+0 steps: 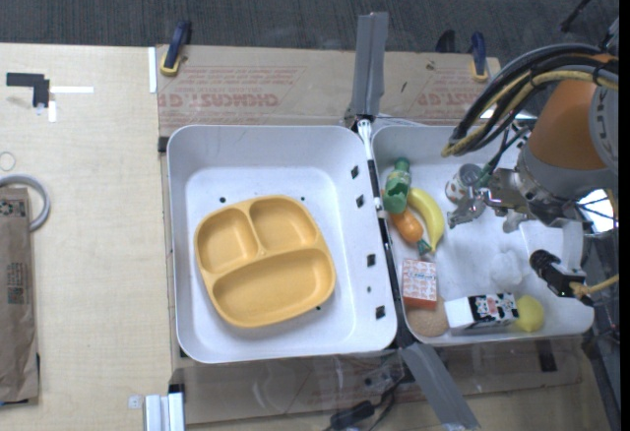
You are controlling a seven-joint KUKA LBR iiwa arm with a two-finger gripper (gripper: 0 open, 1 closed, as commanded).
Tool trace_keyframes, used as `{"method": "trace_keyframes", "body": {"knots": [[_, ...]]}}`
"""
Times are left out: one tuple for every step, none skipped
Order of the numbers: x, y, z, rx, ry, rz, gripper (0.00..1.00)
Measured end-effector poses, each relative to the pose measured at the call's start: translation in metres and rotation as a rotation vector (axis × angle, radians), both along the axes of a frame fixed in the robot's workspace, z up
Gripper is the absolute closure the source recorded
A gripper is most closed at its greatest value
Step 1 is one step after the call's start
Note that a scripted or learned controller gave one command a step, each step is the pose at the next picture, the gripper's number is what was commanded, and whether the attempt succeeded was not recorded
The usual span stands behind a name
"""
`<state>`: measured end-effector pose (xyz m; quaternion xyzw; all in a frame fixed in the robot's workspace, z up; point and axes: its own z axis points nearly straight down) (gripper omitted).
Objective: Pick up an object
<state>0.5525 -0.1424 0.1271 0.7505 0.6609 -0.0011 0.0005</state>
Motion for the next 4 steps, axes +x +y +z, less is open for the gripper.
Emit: {"method": "trace_keyframes", "body": {"knots": [[0.06,0.051,0.064,0.0,0.001,0.25,0.0],[0.051,0.025,0.096,-0.001,0.0,0.055,0.0],[0.044,0.026,-0.014,0.0,-0.001,0.14,0.0],[0.09,0.094,0.065,0.0,-0.001,0.073,0.0]]}}
